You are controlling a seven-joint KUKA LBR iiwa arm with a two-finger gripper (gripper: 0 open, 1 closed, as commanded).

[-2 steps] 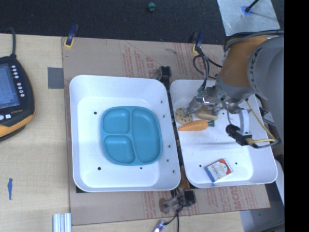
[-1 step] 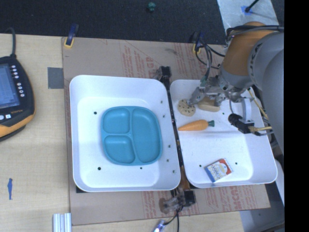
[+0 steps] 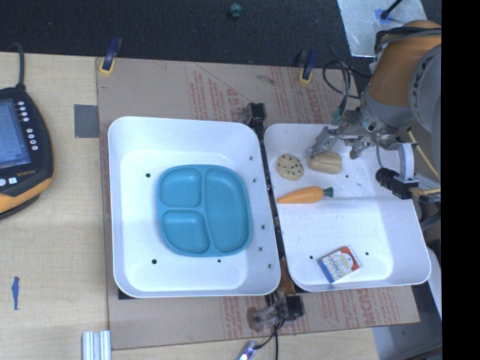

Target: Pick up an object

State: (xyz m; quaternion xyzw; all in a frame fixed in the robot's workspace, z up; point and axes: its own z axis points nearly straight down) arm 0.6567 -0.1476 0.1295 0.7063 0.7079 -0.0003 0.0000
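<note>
Bench (image 3: 60, 246): light wood, a brown cardboard sheet (image 3: 187, 88) laid over the middle, clamped at the far edge.

Left bin (image 3: 127, 201): white, shallow. Holds a blue divided plate (image 3: 204, 210) with three compartments, lying flat near the centre. Nothing on the plate.

Right bin (image 3: 390, 238): white, shallow, touching the left bin along the shared edge. Holds the loose items.

Arm (image 3: 401, 66): grey with orange band, enters from the right over the far right corner of the right bin.

Handheld control pendant (image 3: 19, 148): far left of the bench, well apart from both bins.

Gripper (image 3: 330, 145): low over the far part of the right bin, right above the beige wedge (image 3: 325, 163). Whether the fingers are apart or together, I cannot tell; the metal parts blur together and overlap the wedge's top edge. No object visibly between them.

Items in the right bin, larger to smaller:
- carrot (image 3: 300, 195), lying flat, green end to the right, nearer than the wedge and near the bin's left wall.
- small printed card box (image 3: 340, 263), near side of the bin, well apart from the rest.
- beige wedge, far side, looks to be resting on the bin floor.
- round cookie (image 3: 289, 166), just left of the wedge.

Progress, as judged: approach done, gripper positioned at the likely target, the wedge. Grasp unconfirmed; closing and lifting remain.
</note>
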